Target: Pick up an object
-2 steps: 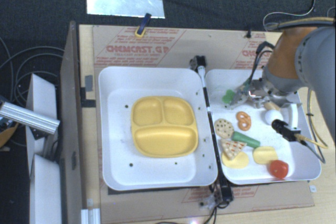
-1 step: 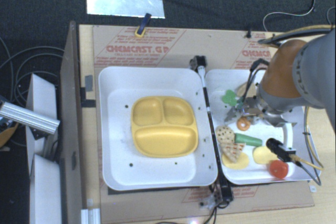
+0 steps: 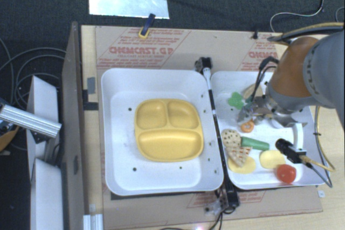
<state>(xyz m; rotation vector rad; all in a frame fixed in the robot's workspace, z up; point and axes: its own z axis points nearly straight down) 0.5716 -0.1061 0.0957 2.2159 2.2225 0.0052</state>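
**Hand low over the right bin, close above an orange ring**

Nearest the camera, at the front of the right bin (image 3: 312, 183), a red tomato (image 3: 286, 173) lies close to the front wall. A pale yellow rounded piece (image 3: 271, 158) sits just beside it to the left, and a flat yellow disc (image 3: 247, 166) lies further left. A speckled tan cracker (image 3: 239, 154) overlaps that disc. A second cracker (image 3: 231, 138) lies just behind it, near the wall next to the left bin. A green pod-shaped piece (image 3: 254, 143) lies between the crackers and the yellow rounded piece. Just behind the pod sits a small orange ring (image 3: 247, 126). The hand (image 3: 252, 113) hangs right over the ring's far side, and whether it is released or clenched cannot be told. Farther back, a green leafy piece (image 3: 235, 99) lies near the hand. The left bin (image 3: 116, 116) holds a yellow divided plate (image 3: 168, 130) at its middle. Both bins stand on the bench (image 3: 140, 48), which is covered by a brown board with red lettering
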